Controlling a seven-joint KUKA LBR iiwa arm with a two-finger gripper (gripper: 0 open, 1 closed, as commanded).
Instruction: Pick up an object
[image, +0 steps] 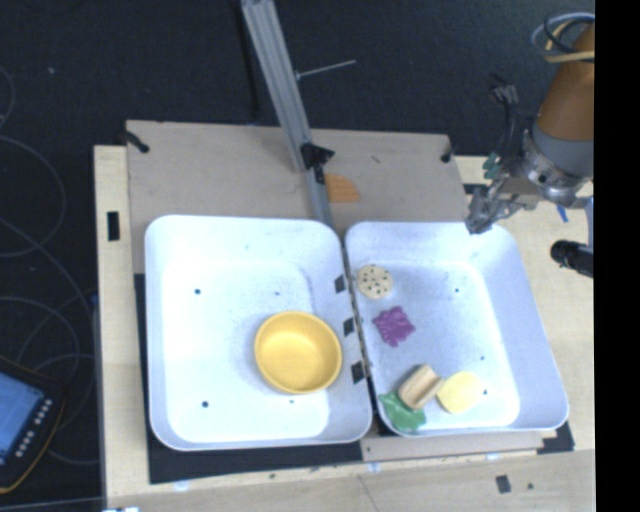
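My gripper (482, 218) hangs over the far right corner of the right bin (520, 300), with nothing visible between its fingers. In that bin lie a round beige cookie-like disc (374, 281), a purple lumpy piece (394, 325), a tan cylinder (418, 384), a yellow rounded block (459, 392) and a green piece (401, 414) at the near left corner. A yellow bowl (297, 351) sits in the left bin (200, 260), near its right front. All of these lie well away from the gripper.
A grey metal post (285, 95) rises at a slant behind the bins, ending at the wall between them. An orange tag (340, 188) lies on the board behind the bins. A tablet (20, 420) sits at the lower left, off the bench.
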